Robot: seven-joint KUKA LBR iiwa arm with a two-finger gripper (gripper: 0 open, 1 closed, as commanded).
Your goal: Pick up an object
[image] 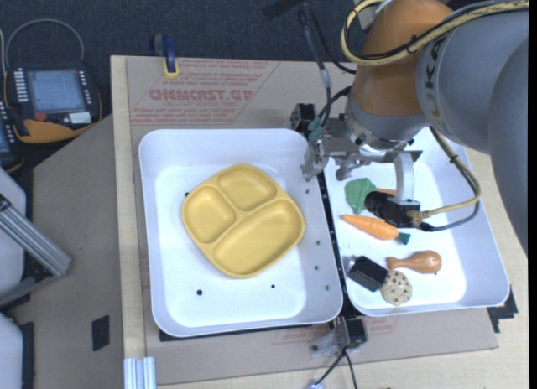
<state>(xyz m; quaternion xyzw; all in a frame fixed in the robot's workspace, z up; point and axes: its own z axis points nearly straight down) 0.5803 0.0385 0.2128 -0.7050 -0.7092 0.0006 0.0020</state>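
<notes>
Gripper [331,159] is hanging over far-left corner of view-right bin [470,291]; open vs closed, can't tell. Green piece [361,192] is lying just beside it, camera-side, w/ carrot [369,226] sitting just past that.

"CHEMCAST GP" printed red on brown board [134,102]

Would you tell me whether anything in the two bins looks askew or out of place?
Only mildly: the yellow divided plate sits turned at a slant to the left bin's walls. Nothing looks spilled or broken.
</notes>
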